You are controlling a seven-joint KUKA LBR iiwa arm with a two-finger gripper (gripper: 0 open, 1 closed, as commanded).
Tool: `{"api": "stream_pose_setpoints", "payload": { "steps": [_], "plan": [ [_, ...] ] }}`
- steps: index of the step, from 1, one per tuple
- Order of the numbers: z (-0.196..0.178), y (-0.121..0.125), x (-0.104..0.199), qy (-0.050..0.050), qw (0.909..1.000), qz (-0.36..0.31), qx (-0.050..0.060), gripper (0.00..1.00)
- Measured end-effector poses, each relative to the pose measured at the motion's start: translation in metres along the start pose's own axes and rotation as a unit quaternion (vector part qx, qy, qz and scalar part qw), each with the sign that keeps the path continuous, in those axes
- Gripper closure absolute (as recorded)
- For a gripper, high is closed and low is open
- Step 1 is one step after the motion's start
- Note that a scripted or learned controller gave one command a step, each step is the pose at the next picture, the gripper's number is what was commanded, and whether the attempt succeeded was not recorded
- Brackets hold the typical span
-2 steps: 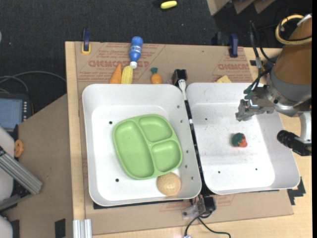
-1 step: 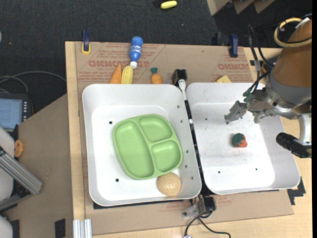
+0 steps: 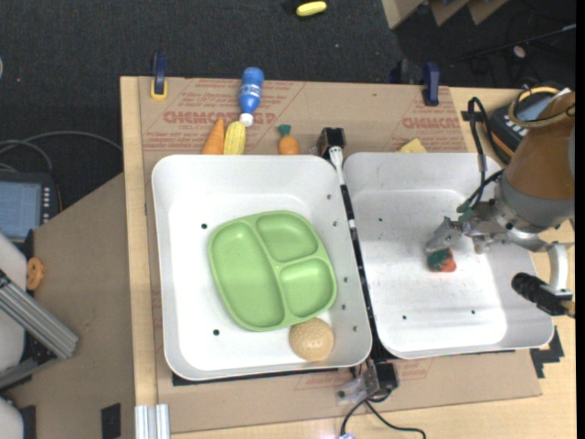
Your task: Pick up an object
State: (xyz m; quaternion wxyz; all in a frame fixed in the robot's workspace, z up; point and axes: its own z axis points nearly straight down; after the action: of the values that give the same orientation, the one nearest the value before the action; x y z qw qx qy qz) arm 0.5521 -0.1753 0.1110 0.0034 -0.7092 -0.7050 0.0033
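Bins are sitting side by side on the tabletop [image 3: 137,273]. The hand [image 3: 450,238] is hanging low in the right bin [image 3: 411,318], right above a small red and green toy [image 3: 443,262]. The toy is lying on the bin floor, near the middle. It is not being pinched. The hand is too small and blurry here, so I cannot tell how it is set.

The left bin [image 3: 183,337] is holding a green tray [image 3: 270,268] and a round tan ball [image 3: 312,338] by its front edge.

Here is what I think could go wrong. The toy is tiny and low, so the hand could be closing on air just above it. The hand is sitting a bit toward the toy's far side, so it could be bumping the toy and making it roll away.
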Motion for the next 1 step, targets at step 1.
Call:
{"api": "stream_pose_setpoints", "payload": {
  "steps": [1],
  "plan": [
    [0.0288, -0.0167, 0.01, 0.001, 1.0, -0.003, -0.002, 0.0]
  ]
}}
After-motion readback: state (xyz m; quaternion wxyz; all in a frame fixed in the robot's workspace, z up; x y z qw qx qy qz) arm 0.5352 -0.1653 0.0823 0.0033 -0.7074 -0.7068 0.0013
